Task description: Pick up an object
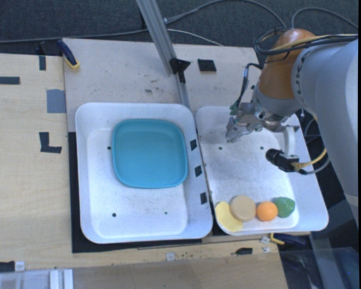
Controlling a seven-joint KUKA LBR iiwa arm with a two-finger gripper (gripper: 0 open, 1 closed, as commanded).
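The end effector is hovering over the right bin's far end; its grip can't be made out. Four objects are lying along the near edge: yellow, tan, orange, green.

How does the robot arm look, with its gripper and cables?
The arm is thick, rounded and light grey, with a glossy orange band above the wrist. Thin dark cables loop around the band. The gripper is small, grey metal. A black part with a yellow cable hangs beside it.

Grey arm, wrist bent downward
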